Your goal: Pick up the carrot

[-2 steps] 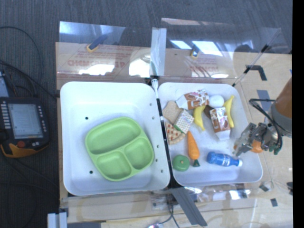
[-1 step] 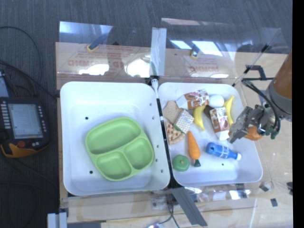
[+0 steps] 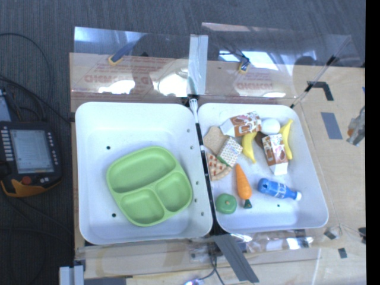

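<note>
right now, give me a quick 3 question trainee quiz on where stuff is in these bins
1. True or false: the carrot lies in the same bin as the green divided plate.
2. Which item lies nearest the carrot's leafy end? A) blue bottle B) green round toy C) white egg
3. Fill in: two ____ lie in the carrot's bin.

Key
1. False; the plate sits in the other bin.
2. B
3. bananas

A robotics lab: two white bins point(image 3: 89, 159) fixed on a plywood surface point(image 3: 332, 159), clear plastic shields point(image 3: 267, 58) behind them, a teach pendant point(image 3: 29, 150) on grey carpet point(image 3: 35, 16).
</note>
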Action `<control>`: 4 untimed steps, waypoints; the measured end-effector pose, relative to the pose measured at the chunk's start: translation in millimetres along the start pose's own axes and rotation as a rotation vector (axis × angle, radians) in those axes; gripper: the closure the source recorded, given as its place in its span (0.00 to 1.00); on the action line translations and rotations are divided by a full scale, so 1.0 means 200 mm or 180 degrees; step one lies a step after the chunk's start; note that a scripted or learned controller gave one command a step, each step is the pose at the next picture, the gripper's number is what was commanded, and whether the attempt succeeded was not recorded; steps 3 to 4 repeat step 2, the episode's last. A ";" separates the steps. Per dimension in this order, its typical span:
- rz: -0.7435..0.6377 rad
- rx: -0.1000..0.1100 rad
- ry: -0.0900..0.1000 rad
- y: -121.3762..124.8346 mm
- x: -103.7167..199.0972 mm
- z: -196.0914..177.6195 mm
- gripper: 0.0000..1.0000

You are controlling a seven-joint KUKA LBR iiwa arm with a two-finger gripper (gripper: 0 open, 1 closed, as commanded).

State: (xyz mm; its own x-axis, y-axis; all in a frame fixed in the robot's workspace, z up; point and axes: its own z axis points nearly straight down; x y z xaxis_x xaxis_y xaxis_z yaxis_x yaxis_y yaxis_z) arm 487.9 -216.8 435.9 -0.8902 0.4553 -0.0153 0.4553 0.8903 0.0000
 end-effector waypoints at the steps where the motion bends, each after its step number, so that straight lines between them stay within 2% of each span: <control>1: -0.0981 -0.0012 0.0083 -0.03 0.04 1.39 1.00; 2: -0.1639 -0.0005 0.0005 -0.03 0.00 0.45 1.00; 4: -0.1639 -0.0005 0.0005 -0.03 0.00 0.45 1.00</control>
